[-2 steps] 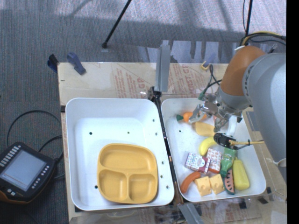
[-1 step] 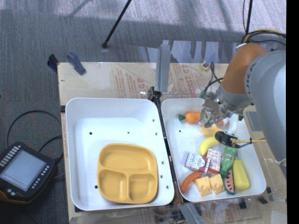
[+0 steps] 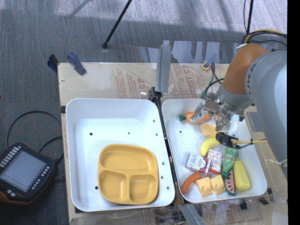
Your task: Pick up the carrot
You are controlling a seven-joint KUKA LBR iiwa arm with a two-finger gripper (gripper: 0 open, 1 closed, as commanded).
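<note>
Grey carpet surrounds your bench, where two white bins sit side by side; the left bin (image 3: pixel 79 125) holds a yellow divided plate (image 3: pixel 127 174), the right bin (image 3: pixel 180 172) a jumble of toy food. Your carrot (image 3: pixel 193 117) lies at the far left of the right bin, near the top wall, green tip toward the divider, long axis roughly across the bin. Your gripper (image 3: pixel 211 112) hangs just right of it, right at its orange end. You cannot tell how it is set or whether it has hold of anything. A banana (image 3: pixel 209 146) lies nearer you.
</note>
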